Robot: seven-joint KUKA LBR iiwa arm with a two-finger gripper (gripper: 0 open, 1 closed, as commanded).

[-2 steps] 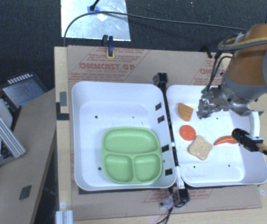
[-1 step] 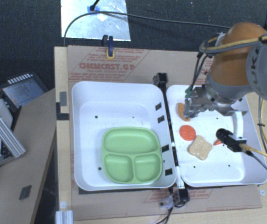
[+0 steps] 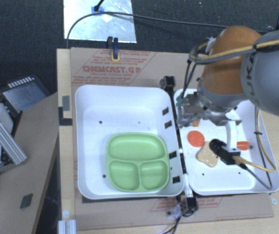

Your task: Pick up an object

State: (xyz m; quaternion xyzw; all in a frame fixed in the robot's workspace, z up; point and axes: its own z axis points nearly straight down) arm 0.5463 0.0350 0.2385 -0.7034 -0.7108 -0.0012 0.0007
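In the right bin (image 3: pixel 261 179) lie a flat orange-red disc (image 3: pixel 195 138), a tan bread-shaped piece (image 3: pixel 207 157) just in front of it, and a small orange piece (image 3: pixel 243 145) beside a white stick-like part (image 3: pixel 232 132). My gripper (image 3: pixel 187 117) hangs low over the right bin's left side, close to the divider between the bins. It is just above and behind the orange-red disc. The grey wrist and orange band (image 3: pixel 227 57) hide the bin's back part. Nothing shows in the gripper's grasp.
The left bin (image 3: pixel 95 101) holds a green divided plate (image 3: pixel 137 161) in its front half. Black clips (image 3: pixel 168 124) run along the divider. A cardboard sheet (image 3: pixel 115 65) lies under both bins, with a yellow-and-blue clamp (image 3: pixel 114 50) at its back edge.
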